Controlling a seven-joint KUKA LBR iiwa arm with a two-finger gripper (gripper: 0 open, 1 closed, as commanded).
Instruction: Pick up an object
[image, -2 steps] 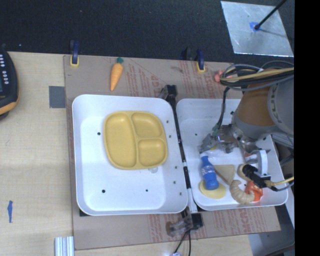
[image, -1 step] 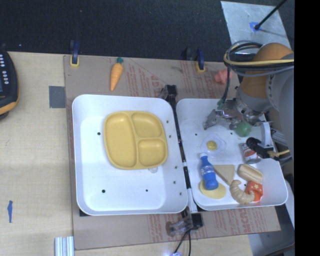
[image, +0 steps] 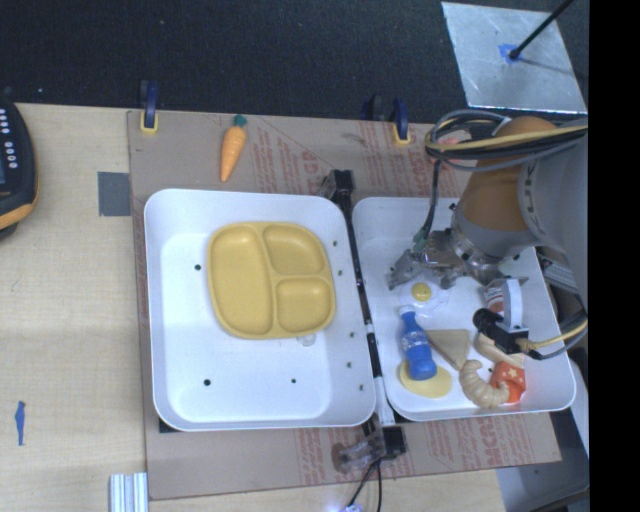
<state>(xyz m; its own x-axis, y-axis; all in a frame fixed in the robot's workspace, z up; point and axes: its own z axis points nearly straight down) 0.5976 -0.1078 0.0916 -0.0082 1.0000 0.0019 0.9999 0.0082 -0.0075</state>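
Camera view showed the grey arm reaching in from the right over the right bin, its gripper low in the bin's upper half; whether it was released or clenched could not be told. Just below it lay a small yellow piece, close under the gripper but not seen in its grasp. Further down were a blue bottle, a yellow disc and a croissant. A yellow divided plate sat in the left bin.
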